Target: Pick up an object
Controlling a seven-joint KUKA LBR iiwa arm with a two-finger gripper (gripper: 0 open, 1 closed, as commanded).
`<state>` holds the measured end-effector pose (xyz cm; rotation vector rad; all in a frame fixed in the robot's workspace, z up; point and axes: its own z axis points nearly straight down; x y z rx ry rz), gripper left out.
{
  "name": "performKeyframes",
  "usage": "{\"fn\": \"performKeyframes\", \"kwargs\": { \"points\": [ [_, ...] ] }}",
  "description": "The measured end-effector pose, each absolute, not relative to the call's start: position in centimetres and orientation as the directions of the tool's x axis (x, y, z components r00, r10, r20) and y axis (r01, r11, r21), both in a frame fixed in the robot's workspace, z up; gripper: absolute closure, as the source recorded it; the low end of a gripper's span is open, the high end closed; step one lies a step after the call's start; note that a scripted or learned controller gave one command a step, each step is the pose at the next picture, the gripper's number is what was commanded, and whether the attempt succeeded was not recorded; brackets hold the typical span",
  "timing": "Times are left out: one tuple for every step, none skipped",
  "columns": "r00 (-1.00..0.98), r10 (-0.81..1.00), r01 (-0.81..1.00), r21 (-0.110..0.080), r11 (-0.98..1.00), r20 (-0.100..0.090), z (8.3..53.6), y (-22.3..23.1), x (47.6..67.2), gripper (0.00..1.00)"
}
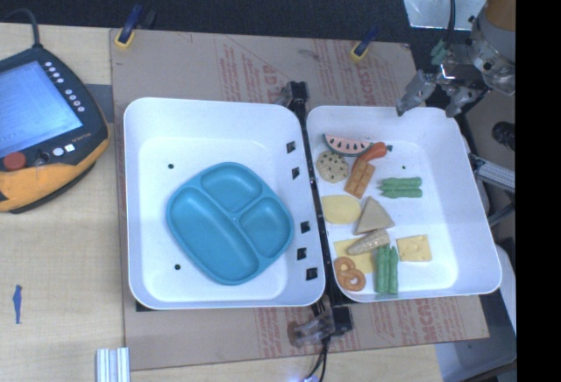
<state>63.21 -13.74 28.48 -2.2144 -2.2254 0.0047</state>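
From the overhead camera view, the gripper (433,97) hung over the right bin's (465,163) far rim, fingers spread, pinching nothing. The toy food (372,214) lay clustered inside that bin; it looked light, stiff and slick, best taken across a narrow piece.

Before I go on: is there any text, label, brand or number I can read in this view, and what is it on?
Red print repeats in diagonal lines across the cardboard sheet under the bins: too blurred to read.
Screen of the handheld control pendant at left: too small and washed out to read.
Buttons on the pendant: no readable marks.
White bins, blue divided plate and toy food: no text visible.
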Motion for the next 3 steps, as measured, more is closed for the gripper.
{"fn": "performKeyframes", "kwargs": {
  "points": [
    [-0.008, 1.0, 1.0, -0.011, 0.008, 0.001, 21.1, -8.6, 60.5, 0.0],
    [-0.004, 1.0, 1.0, -0.015, 0.004, 0.001, 10.4, -9.2, 58.1, 0.0],
    [-0.008, 1.0, 1.0, -0.002, 0.008, 0.0, 9.4, -9.7, 61.2, 0.0]
  ]
}}
